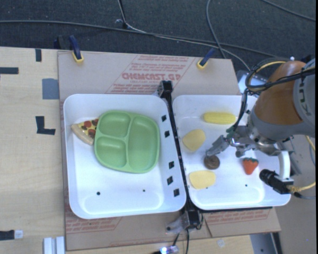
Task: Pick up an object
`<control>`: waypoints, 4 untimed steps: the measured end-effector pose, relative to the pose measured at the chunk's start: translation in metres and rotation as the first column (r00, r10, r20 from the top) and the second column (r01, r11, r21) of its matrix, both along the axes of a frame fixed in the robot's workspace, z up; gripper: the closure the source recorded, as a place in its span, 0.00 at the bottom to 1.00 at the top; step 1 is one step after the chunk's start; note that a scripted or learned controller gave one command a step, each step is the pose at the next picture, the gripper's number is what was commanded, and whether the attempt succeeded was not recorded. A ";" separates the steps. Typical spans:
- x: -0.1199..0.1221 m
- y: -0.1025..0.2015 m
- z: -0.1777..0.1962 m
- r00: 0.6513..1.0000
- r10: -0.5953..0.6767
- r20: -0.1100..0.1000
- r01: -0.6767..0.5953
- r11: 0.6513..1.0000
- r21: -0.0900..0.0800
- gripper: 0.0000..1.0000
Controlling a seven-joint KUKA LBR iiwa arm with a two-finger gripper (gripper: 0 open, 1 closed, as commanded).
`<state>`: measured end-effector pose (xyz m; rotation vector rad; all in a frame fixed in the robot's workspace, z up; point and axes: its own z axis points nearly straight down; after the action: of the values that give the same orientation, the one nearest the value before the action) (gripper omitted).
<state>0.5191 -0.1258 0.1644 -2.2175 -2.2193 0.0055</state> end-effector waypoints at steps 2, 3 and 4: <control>-0.006 -0.002 -0.080 1.000 0.000 0.005 0.000 1.000 -0.001 0.00; -0.005 -0.002 -0.069 1.000 0.000 0.008 0.000 1.000 -0.003 1.00; -0.004 -0.010 -0.009 1.000 0.000 0.009 0.000 1.000 -0.002 1.00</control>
<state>0.5154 -0.1361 0.1550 -2.2233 -2.2244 -0.0027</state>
